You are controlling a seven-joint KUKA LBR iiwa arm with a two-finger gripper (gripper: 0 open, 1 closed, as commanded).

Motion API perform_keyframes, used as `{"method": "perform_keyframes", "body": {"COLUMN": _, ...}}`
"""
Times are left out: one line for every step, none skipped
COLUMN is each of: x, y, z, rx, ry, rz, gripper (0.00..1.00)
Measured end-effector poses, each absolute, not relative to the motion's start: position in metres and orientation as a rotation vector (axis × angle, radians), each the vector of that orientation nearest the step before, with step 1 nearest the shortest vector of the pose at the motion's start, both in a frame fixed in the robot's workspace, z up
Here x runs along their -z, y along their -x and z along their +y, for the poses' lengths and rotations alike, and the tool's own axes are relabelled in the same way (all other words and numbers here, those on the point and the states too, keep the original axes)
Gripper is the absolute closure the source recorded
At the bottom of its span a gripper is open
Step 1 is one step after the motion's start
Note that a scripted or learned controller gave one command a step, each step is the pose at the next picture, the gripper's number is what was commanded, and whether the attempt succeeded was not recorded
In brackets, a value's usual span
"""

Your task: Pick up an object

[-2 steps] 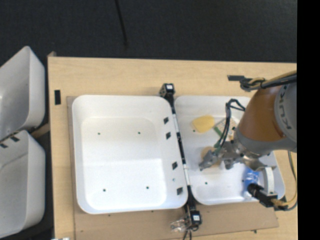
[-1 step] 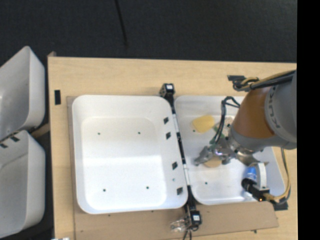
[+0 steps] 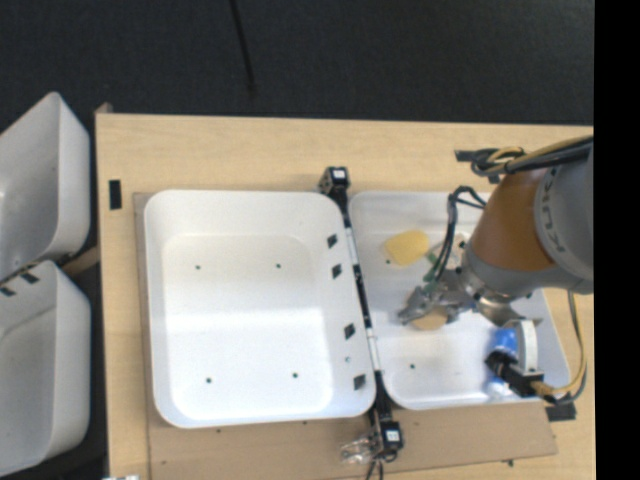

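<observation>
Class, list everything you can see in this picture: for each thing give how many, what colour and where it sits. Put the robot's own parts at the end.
bench: one, light wood, under both bins.
left bin: one, white, left half of the bench.
right bin: one, white, right half of the bench, beside the left bin.
yellow object: one, pale yellow, upper part of the right bin.
tan object: one, tan, middle of the right bin, at the pincer's tip.
blue object: one, blue and white, lower right of the right bin.
clips: several, black, along the seam between the bins.
arm: one, grey with an orange band, over the right bin.
pincer: one, grey, low over the tan object.
</observation>
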State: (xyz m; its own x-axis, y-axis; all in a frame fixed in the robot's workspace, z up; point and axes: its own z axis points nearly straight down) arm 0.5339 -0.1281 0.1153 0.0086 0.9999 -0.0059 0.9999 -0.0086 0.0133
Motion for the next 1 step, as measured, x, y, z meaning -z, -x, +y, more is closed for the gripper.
{"method": "perform_keyframes", "body": {"x": -0.209, "y": -0.6598, "z": -0.0631, "rx": -0.023, "ry": -2.196, "rz": 2.223, "gripper": 1.0}}
